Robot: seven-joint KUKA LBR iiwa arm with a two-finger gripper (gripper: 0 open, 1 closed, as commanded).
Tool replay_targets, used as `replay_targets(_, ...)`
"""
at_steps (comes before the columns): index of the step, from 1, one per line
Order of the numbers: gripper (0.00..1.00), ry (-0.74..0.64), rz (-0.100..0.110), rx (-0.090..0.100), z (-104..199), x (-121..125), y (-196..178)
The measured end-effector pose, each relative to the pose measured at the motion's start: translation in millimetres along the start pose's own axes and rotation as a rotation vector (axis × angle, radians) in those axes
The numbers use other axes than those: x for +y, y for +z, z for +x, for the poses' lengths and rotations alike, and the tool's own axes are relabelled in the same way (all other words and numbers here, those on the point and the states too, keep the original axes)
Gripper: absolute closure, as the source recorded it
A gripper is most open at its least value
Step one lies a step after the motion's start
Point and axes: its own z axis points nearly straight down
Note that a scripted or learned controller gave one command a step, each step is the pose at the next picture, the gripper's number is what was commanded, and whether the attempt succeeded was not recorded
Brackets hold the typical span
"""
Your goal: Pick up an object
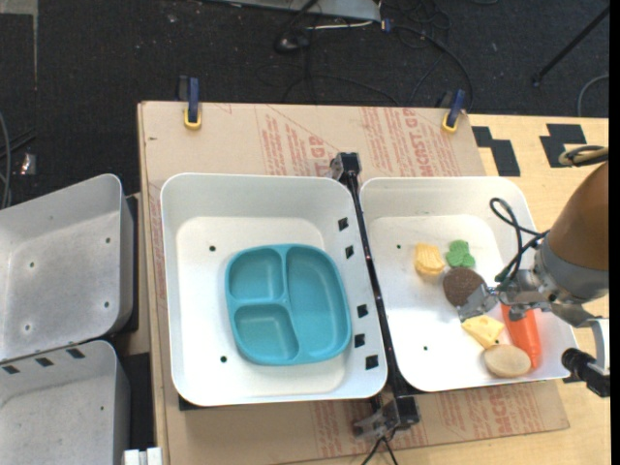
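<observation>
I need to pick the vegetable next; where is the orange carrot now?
The orange carrot lies in the right white bin, near its right edge, just above the round beige potato.

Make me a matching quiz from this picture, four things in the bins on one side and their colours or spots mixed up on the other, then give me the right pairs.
Things:
1. divided tray
2. carrot
3. broccoli piece
4. round brown piece

Descriptions:
A. green, at the far side of the right bin, beside a yellow piece
B. orange, near the right bin's right wall
C. teal, lying in the left bin
D. dark brown, in the right bin just left of the gripper

Pairs: 1-C, 2-B, 3-A, 4-D
</observation>
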Motion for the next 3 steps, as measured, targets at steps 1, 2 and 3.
replay_targets(1, 0.00, -0.005, -0.001, 0.007, 5, 1, 37)
replay_targets(2, 1.00, 0.000, -0.006, -0.001, 1, 1, 26)
replay_targets(3, 1.00, -0.004, -0.009, -0.004, 0, 10, -21)
